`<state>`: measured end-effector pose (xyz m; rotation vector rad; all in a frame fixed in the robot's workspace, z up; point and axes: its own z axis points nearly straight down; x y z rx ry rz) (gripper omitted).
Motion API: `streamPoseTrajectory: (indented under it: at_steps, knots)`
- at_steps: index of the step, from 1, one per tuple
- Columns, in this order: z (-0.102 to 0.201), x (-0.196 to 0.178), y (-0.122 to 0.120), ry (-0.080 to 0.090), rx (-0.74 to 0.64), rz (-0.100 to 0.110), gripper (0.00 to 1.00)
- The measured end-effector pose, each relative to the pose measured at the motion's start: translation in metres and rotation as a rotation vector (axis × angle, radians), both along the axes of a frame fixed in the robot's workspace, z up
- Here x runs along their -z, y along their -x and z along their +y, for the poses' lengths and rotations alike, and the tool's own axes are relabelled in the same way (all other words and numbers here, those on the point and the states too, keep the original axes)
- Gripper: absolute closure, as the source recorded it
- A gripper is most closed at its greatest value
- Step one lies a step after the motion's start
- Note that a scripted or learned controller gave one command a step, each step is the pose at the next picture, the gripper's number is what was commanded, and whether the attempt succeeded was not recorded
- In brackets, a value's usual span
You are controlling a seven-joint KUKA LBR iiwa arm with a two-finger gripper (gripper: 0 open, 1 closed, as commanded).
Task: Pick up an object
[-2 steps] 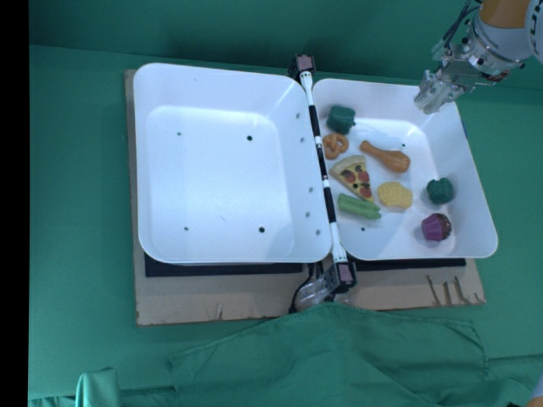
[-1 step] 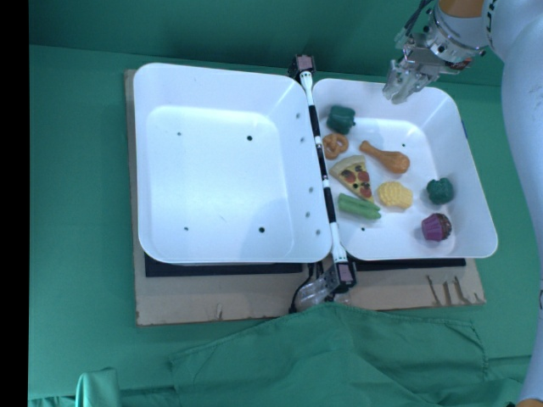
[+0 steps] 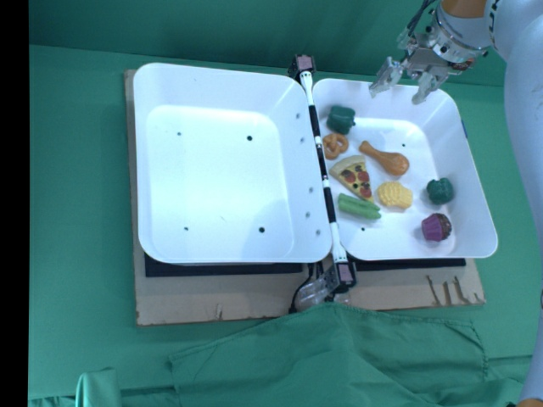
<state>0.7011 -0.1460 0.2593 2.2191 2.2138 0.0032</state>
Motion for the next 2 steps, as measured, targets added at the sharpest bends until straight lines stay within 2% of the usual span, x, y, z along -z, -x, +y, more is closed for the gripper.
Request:
streamPoseTrajectory:
  at_steps: [1, 2]
  knots:
    - [0.029, 0.024, 0.078, -0.004, 0.002, 0.011, 0.0]
    - [-0.009, 0.077, 0.116, -0.003, 0.006, -0.005, 0.0]
